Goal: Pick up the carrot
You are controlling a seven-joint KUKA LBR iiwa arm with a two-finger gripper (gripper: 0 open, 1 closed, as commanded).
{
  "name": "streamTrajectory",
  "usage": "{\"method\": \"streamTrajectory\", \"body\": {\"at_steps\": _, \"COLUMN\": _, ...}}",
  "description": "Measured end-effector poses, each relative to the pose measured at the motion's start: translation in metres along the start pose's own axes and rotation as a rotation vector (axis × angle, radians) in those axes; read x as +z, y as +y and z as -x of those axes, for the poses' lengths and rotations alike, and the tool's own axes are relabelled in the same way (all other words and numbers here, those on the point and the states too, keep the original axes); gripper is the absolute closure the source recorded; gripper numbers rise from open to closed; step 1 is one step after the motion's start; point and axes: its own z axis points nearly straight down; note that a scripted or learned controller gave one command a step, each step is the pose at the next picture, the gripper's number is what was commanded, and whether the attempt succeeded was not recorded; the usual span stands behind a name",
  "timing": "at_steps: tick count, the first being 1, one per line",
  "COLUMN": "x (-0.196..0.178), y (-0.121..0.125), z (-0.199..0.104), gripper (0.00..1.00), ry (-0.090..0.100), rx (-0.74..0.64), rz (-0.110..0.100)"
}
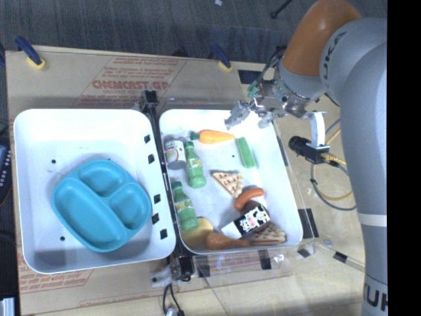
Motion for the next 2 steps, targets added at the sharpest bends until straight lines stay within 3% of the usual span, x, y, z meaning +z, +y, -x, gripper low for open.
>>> {"method": "streamTrajectory", "body": {"at_steps": 1, "x": 0.135, "y": 0.019, "z": 0.004, "gripper": 0.00, "ry": 0.005, "rx": -0.112, "rz": -0.003}}
{"method": "streamTrajectory", "body": {"at_steps": 2, "x": 0.120, "y": 0.021, "z": 0.003, "gripper": 1.00, "ry": 0.003, "rx": -0.123, "rz": -0.004}}
